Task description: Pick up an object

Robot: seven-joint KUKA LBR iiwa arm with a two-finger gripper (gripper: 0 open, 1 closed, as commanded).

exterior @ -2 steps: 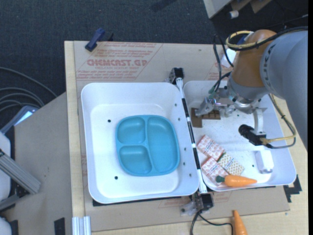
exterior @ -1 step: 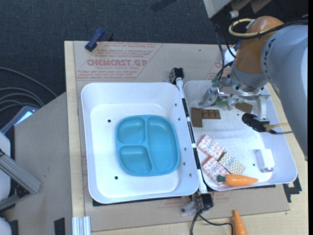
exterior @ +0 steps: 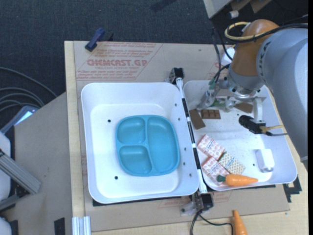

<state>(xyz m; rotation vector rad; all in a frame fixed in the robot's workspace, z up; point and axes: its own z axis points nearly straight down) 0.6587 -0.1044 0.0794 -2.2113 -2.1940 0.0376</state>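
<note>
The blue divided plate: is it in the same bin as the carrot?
No. The blue divided plate lies in the left bin; the carrot lies in the right bin.

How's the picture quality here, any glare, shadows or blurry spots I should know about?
Camera view: lighting is even and soft, with no harsh glare on the white bins; the blue plate casts only a faint shadow and looks sharp; the arm close to the lens at the right looks large and a bit soft; the gripper area is dim and cluttered, so detail there is hard to read.
</note>
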